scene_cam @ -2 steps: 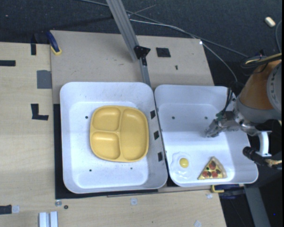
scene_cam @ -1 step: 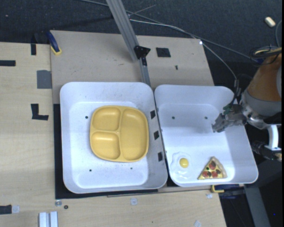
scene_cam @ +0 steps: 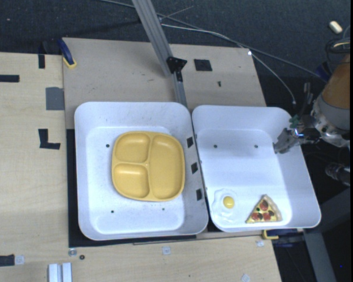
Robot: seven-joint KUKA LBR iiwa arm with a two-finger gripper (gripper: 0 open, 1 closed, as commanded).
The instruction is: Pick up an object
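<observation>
A fried egg toy (scene_cam: 226,204) and a pizza slice toy (scene_cam: 264,211) lie side by side at the near edge of the right bin (scene_cam: 241,128). A yellow divided plate (scene_cam: 147,165) rests in the middle of the left bin (scene_cam: 94,157). My gripper (scene_cam: 285,141) hangs over the right rim of the right bin, well behind the pizza slice and apart from both toys. Nothing shows between its fingers.
A grey metal post (scene_cam: 156,31) rises from the bench behind the seam between the bins. Cables trail across the dark floor at the back. The arm's orange-banded wrist (scene_cam: 338,96) stands at the right edge.
</observation>
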